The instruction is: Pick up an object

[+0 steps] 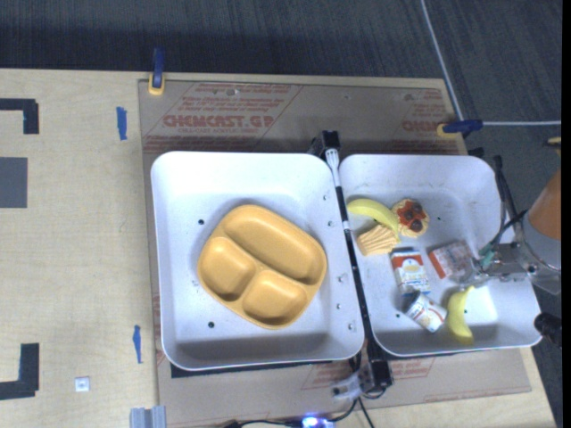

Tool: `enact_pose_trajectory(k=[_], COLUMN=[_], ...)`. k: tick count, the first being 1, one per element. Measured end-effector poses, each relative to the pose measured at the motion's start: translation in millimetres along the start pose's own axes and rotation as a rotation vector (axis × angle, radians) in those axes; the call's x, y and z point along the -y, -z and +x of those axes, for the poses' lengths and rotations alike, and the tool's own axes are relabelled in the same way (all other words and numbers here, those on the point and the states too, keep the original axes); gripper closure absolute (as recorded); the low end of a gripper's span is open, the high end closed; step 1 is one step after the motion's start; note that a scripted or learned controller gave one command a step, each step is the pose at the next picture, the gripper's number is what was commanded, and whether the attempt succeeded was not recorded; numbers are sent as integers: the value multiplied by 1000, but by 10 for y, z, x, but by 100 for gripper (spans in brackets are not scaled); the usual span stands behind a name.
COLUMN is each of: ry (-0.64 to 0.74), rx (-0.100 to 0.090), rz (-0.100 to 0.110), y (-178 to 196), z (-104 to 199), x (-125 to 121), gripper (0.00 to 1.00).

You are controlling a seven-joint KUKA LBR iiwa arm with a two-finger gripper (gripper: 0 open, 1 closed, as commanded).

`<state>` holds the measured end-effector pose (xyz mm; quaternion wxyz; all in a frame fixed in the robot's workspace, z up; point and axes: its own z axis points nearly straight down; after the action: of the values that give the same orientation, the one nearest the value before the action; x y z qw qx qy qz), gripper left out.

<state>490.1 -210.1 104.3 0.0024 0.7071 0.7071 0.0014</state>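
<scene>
Crowding the end effector (477, 275), state unclear: wrapped packet (451, 259), banana (459, 314), small carton (410, 269).

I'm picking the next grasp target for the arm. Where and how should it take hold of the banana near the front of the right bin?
Probably across the middle of the banana, coming straight down from above. It lies flat, curved and roughly upright in the view, so its narrow width suits the tool. A small packet sits close on its left; the bin wall lies to its right.
</scene>
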Motion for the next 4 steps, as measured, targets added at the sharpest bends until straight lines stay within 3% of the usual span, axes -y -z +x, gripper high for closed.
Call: enact_pose_trajectory(k=[1,2,3,4], ry=[2,1,1,-1], rx=[-2,-1,-2,1], rz=[4,4,1,-5], y=[620,619,-181,-77], z=[767,764,957,950], x=[-387,-385,-46,-64], gripper=[100,0,0,100])
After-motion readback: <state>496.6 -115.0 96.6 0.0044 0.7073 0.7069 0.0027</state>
